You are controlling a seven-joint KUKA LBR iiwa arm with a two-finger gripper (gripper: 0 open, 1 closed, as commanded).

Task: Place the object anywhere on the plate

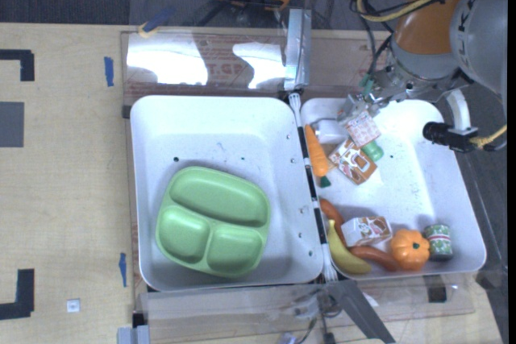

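A green divided plate (213, 219) lies in the left bin (161, 125), with nothing on it. My gripper (360, 104) is low over the far part of the right bin (451, 197), reaching in from the upper right. A small pink-and-white packet (361, 128) sits right under the gripper tip, touching or nearly touching it. An orange-and-white carton (353, 162) and a small green item (372, 151) lie just in front of the packet.
A carrot (317, 154) lies along the right bin's left wall. At its near end are a banana (343, 250), a red pepper (369, 255), a small carton (367, 230), an orange pumpkin (410, 249) and a small can (439, 242). A divider ridge (307, 173) separates the bins.
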